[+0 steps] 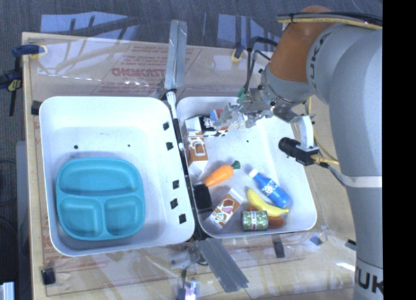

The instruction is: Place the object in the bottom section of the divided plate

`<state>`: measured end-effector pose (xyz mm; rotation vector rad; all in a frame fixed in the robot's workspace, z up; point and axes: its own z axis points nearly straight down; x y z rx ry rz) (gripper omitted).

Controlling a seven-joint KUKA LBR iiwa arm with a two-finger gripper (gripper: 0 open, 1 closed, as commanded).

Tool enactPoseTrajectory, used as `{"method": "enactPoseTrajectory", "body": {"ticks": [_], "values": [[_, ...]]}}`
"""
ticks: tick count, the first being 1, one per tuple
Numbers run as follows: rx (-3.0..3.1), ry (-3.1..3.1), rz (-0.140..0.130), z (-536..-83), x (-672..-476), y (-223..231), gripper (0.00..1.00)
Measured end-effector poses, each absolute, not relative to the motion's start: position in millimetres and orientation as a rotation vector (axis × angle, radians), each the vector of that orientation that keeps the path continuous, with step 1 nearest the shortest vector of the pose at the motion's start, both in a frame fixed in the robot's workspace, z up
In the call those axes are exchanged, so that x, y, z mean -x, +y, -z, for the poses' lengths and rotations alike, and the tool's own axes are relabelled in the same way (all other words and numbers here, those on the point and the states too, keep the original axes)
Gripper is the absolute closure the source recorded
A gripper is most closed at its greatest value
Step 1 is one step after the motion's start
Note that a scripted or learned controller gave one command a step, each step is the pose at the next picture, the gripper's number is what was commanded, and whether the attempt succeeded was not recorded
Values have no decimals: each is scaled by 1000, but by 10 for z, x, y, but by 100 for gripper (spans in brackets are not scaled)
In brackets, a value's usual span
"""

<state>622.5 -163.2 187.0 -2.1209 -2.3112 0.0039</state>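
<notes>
camera view: the pincer (242,115) hangs low over the far end of the right bin (296,217), among small packages; whether it grips anything i cannot tell. the blue divided plate (99,196) lies in the left bin (97,110). a carrot (219,175), banana (265,204) and blue bottle (271,189) lie nearer.

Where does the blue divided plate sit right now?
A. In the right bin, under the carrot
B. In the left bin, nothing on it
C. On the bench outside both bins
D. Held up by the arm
B: the blue divided plate lies bare in the left bin, while the carrot lies in the right bin.
</notes>
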Motion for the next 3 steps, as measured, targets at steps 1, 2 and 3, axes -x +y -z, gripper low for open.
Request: {"method": "enactPoseTrajectory", "body": {"ticks": [1, 2, 3], "values": [[2137, -2302, -1, -2482, -6566, -1566, 100], [1901, -2496, -4, -1907, -6345, -842, 100], [2088, -2348, 1, -1095, -6214, -1250, 100]]}}
